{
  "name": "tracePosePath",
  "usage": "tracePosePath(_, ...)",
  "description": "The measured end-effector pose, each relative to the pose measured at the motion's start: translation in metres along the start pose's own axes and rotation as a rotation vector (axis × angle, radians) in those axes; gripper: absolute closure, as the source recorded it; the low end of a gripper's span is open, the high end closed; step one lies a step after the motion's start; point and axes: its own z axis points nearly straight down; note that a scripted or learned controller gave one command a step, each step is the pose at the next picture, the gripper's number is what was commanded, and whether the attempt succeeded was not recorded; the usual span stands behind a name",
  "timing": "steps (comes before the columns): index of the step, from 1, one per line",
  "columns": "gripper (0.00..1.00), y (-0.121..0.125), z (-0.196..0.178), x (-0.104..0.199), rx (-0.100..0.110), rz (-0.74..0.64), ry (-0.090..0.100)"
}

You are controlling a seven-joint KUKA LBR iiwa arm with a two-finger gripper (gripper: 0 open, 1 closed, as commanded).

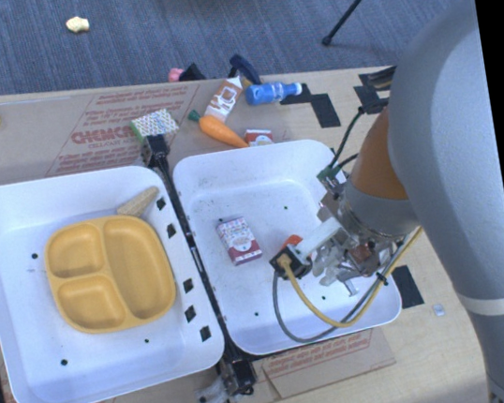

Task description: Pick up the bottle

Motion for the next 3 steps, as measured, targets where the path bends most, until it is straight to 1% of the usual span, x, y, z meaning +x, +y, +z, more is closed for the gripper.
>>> tracePosePath(1,1.00,0.058,-0.077,-0.015,-0.002,0.039,0.002)
tracePosePath(2,1.00,0.074,0.036,-0.009,0.001,0.045,0.000)
tracePosePath(3,1.00,0.034,0.008,-0.009,0.001,-0.080,0.000)
